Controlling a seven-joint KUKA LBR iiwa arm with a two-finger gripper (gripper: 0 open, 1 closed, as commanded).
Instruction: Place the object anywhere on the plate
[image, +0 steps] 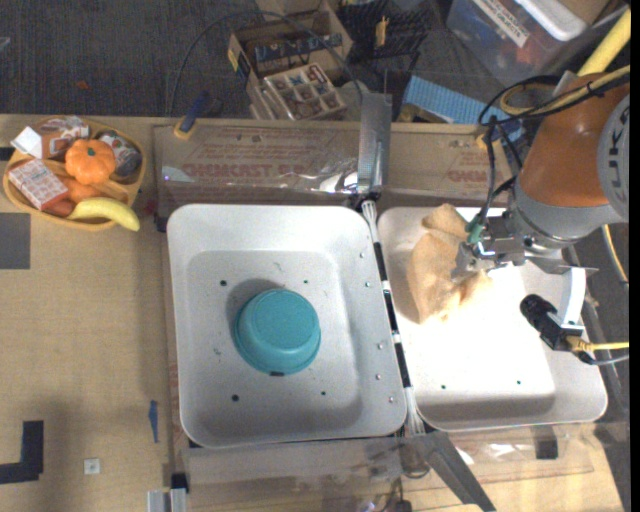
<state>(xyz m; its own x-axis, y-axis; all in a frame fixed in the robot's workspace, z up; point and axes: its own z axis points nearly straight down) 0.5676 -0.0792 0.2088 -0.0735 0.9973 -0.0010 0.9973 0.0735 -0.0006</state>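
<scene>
Gripper (470, 262) sits upper part of right white bin (520, 395), fingers down on pale tan, lumpy bread-like object (432, 275); can't tell if apart or together. Round teal plate (278, 331) lies centre of left white bin (200, 250), well apart.

Tan wooden bench (80, 350) — dark floor (100, 50) beyond, cluttered with boxes (295, 70).

You see a fruit bowl (72, 178) left of the cardboard wall (262, 160); a banana (105, 211) rests on its edge.
</scene>
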